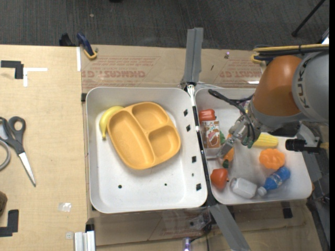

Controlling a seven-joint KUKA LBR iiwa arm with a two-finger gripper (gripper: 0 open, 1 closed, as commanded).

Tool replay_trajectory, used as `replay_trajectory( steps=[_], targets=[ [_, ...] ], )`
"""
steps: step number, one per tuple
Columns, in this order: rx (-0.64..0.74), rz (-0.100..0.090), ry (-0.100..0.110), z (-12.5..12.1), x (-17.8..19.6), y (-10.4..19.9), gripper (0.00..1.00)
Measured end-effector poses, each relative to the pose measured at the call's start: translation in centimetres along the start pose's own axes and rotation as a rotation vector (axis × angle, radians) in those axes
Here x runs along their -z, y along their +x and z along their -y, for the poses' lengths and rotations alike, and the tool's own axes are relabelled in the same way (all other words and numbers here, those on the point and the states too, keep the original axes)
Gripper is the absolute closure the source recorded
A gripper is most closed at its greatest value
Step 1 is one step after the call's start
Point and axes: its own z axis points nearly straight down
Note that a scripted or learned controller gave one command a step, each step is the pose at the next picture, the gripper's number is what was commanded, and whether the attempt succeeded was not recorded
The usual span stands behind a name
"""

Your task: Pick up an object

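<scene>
My gripper (230, 146) reaches down into the right bin (298, 192) from the right, its tip low among small items near the bin's left wall. Just beside it lie a red-capped bottle with a printed label (210, 129), a small orange and green piece (226, 155) and a red tomato-like ball (219, 178). A yellow corn cob (267, 139) sits right behind the wrist. An orange fruit (272, 158), a blue bottle (276, 179) and a clear white bottle (244, 187) lie toward the bin's front. Nothing is visibly lifted.
The left bin (136, 192) holds an orange divided plate (143, 134) with a banana (108, 119) at its left edge. Scissors (18, 145) lie on the wooden bench at far left. A grey divider bar (192, 56) stands between the bins at the back.
</scene>
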Motion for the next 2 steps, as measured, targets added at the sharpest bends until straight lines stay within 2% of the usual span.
replay_trajectory(
  steps=[1,2],
  targets=[
    [0.003,0.006,-0.002,-0.08,1.05,-0.18,1.00],
    [0.002,0.006,-0.002,-0.08,1.04,-0.17,0.00]
  ],
)
